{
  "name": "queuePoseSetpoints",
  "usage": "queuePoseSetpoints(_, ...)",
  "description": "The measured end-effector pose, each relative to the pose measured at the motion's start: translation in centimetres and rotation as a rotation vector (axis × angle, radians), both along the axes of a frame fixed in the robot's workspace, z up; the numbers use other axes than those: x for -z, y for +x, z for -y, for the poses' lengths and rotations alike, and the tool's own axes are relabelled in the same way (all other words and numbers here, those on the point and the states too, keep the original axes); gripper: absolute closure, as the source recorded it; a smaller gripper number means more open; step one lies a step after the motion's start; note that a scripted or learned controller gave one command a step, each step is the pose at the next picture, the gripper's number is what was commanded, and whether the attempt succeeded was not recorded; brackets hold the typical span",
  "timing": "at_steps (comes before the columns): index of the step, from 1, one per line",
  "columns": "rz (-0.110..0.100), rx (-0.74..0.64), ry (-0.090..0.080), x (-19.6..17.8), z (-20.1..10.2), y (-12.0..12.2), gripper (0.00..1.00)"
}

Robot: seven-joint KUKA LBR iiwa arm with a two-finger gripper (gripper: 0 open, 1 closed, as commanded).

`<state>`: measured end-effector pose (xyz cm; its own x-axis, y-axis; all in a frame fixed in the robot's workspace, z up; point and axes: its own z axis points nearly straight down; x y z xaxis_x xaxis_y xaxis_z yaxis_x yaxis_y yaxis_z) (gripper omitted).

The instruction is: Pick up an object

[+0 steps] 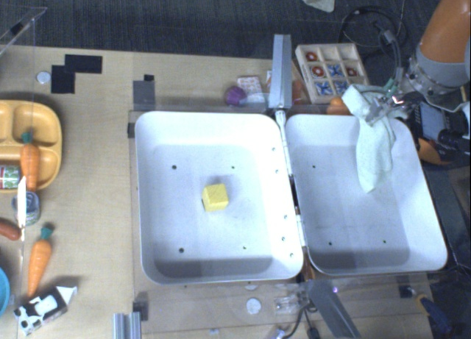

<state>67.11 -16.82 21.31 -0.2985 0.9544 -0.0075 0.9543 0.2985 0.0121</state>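
Note:
A white cloth (372, 152) hangs in a long fold over the far right part of the right bin (368, 257). Its top end is pinched in my gripper (378, 108), which reaches in from the upper right and is shut on it. The cloth's lower end dangles near the bin floor; I cannot tell whether it touches. A small yellow block (215, 197) lies alone near the middle of the left bin (184, 264), far from the gripper.
A metal divider post (280, 73) stands behind the seam between the bins. A box of red and blue tiles (331, 70) and a purple object (235, 95) sit behind the bins. At the far left, a yellow tray (44, 120) and toy carrots (38, 257) lie on the bench.

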Motion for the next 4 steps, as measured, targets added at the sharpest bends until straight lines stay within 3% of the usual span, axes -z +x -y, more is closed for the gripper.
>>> queuePoseSetpoints(1,-0.003,0.064,0.001,-5.7,3.7,-0.1,1.0)
queuePoseSetpoints(2,-0.005,0.016,0.003,-6.8,-6.3,-0.1,1.0)
queuePoseSetpoints(3,-0.008,-0.273,0.0,-3.4,-5.1,-6.6,1.0)
queuePoseSetpoints(4,0.001,-0.328,-0.005,-8.4,-0.6,-5.2,1.0)
